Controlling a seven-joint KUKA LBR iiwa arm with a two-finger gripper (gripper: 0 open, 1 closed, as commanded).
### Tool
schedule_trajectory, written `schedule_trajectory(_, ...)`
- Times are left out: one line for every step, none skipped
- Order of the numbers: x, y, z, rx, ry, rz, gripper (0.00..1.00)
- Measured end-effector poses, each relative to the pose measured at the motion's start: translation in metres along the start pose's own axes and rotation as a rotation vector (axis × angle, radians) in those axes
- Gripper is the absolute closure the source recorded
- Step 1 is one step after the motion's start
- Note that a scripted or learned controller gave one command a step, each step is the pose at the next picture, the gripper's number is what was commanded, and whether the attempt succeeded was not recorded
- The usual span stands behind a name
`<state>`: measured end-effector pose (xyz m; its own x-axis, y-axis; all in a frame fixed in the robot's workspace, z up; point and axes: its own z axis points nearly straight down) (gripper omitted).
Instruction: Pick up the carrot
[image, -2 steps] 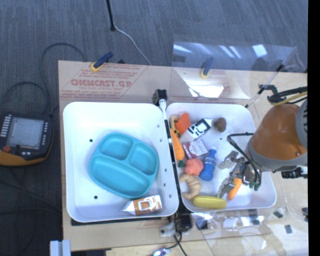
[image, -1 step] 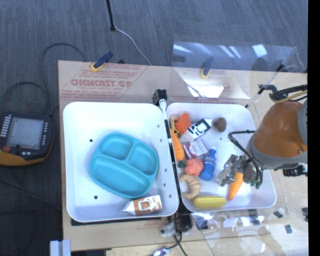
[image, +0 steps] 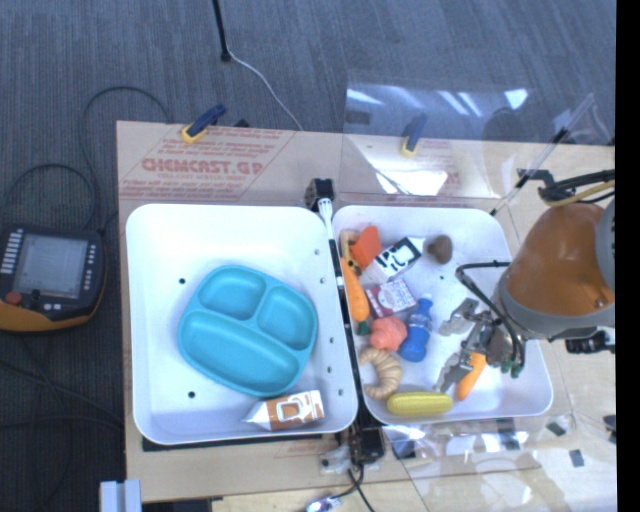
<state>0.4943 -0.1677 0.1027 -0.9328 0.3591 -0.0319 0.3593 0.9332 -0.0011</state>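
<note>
The right bin (image: 475, 235) is crowded with toy food. The arm (image: 560, 265) reaches over its right side and the gripper (image: 464, 358) hangs low near the near-right corner. Whether it is spread or closed I cannot tell. A small orange bit (image: 473, 373) shows against it, but I cannot tell what that is.

The carrot (image: 354, 292) lies tight against the bin's left wall, well apart from the gripper. Its long axis runs far to near along that wall. Which end is the tip is hard to make out.

It is probably a light, stiff, smooth plastic toy that may slip. The best hold looks to be across its middle, though the wall and touching toys crowd it.
</note>
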Motion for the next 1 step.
schedule_trajectory(0.0029, -0.0043, 0.011, -0.004, 0.014, 0.195, 0.0)
